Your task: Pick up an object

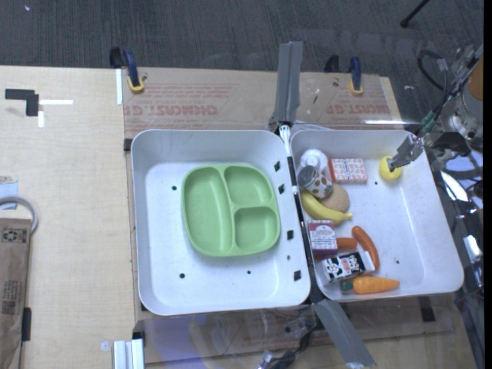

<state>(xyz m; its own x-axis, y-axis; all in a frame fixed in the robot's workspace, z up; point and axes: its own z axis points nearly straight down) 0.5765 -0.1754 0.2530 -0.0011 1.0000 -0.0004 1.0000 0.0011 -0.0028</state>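
Bins number two [146,229], white and shallow, side by side on a pale wooden worktop [61,175] above dark carpet. One green divided plate [231,208] lies in the left bin. The right bin [430,244] holds one banana [324,206], one carrot [370,285], one sausage [366,244], one can [311,177], one round tan piece [337,198], three small cartons [347,170] and one yellow object [390,169] near its far right corner. The end effector [403,157] touches that yellow object; whether it grips cannot be told.
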